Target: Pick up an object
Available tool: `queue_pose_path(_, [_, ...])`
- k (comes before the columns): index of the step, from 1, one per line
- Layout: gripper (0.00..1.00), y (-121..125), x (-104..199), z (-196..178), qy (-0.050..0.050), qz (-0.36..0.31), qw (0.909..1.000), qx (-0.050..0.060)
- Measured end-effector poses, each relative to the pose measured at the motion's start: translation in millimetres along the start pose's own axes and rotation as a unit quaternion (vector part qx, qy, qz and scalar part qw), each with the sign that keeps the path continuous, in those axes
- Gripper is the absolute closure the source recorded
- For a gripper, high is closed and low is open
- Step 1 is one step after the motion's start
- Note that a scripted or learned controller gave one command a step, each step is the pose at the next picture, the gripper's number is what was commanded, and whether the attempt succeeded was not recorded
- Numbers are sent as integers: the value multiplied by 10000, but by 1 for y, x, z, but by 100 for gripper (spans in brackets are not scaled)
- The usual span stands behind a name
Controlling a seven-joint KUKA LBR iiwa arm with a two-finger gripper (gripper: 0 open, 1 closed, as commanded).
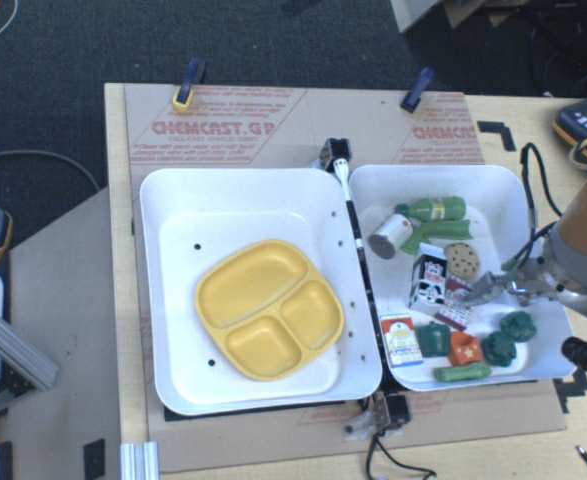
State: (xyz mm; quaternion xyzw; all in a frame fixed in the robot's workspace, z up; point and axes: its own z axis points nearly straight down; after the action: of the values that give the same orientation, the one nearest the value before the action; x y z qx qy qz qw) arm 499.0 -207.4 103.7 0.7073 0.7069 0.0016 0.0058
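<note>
Where gripper (pixel 480 290) hovers, carton (pixel 429 280) lies beside.

right bin (pixel 373 183) crowded with toys; open room around yellow tray (pixel 268 308).

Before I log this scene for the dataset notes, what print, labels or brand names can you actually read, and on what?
"CHEMCAST G P" in red, on the brown protective sheet behind the left bin; smaller lines around it too blurred to read.
"CHEMC..." repeated, cut off, on the same sheet behind the right bin.
Green bottle: label unreadable.
Black-and-white carton: print too small.
Small white-and-red packet: print too small.
</note>
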Motion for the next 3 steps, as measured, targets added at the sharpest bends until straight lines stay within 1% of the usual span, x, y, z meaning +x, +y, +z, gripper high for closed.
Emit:
queue_pose_path(1, [100,-1,1,-7,9,3,10000,16])
queue_pose_path(2, [100,9,-1,-66,11,-9,10000,19])
queue_pose_path(3, [100,11,-2,-120,9,-8,10000,12])
